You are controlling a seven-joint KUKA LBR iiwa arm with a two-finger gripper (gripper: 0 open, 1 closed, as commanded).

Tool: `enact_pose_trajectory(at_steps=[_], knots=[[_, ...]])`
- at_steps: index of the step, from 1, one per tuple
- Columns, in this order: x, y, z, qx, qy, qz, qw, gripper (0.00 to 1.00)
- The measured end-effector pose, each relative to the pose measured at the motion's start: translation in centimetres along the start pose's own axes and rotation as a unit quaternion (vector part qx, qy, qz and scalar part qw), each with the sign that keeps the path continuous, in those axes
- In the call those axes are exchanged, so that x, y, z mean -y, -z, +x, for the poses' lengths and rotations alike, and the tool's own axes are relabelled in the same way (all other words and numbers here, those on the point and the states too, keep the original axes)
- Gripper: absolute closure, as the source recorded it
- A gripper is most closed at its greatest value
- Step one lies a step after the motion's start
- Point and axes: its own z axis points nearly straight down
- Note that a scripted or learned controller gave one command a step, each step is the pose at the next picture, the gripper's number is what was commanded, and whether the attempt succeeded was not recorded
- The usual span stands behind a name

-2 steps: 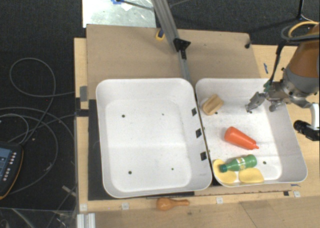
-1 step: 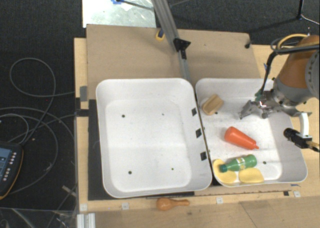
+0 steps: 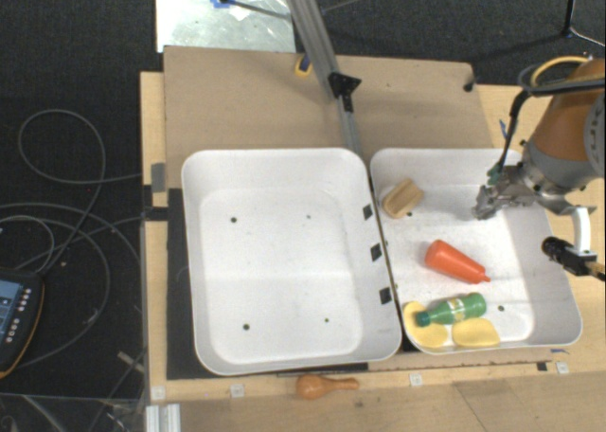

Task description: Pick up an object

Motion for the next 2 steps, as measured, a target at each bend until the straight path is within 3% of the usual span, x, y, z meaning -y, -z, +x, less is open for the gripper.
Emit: enact_pose_trajectory(at_steps=[2], knots=[[-1.0,9.2,0.5,0.000,-0.001,-0.001,1.0000,1.00]])
